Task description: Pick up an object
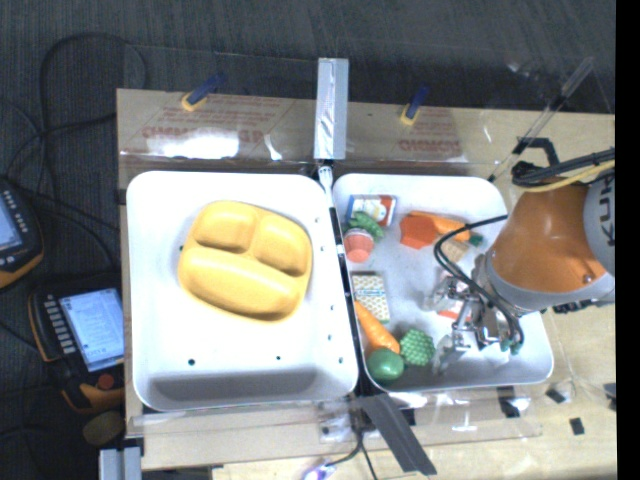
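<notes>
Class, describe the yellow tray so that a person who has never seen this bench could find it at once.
Start with the two white bins side by side and take the left bin, the one away from the arm. The yellow tray lies in its upper middle. It is far bigger than the small toy foods crowded in the right bin, and its top is split into sections.

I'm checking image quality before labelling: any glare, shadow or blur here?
Camera view: even lighting; glare streaks on the clear sheet behind the bins; a soft shadow along the left bin near wall; the gripper looks slightly blurred, and the small items beside it are hard to make out.
</notes>
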Action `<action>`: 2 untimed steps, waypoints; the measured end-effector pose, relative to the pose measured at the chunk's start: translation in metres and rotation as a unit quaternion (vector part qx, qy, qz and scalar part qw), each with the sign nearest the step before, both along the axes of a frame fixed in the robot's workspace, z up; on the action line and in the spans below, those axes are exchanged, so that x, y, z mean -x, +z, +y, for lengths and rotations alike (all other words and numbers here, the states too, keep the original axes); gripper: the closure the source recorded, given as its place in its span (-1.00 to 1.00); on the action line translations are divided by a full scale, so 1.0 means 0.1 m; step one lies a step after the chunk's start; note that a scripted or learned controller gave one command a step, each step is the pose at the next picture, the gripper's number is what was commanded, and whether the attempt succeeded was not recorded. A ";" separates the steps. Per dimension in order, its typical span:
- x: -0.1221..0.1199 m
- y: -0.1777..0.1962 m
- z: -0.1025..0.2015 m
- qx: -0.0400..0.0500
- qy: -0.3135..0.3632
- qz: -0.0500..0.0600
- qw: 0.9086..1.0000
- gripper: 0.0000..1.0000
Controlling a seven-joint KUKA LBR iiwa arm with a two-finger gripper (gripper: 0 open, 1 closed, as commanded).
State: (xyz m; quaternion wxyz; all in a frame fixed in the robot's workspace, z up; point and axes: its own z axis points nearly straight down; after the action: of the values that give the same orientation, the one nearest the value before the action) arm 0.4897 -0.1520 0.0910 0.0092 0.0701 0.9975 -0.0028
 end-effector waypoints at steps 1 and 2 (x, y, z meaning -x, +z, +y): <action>-0.14 0.00 -0.59 0.000 0.143 0.002 0.990 -1.00; -1.01 -0.01 -0.48 0.001 0.207 0.003 0.978 -1.00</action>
State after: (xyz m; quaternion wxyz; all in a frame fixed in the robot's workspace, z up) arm 0.5912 -0.2003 0.0896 0.0072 -0.1374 0.9905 -0.0022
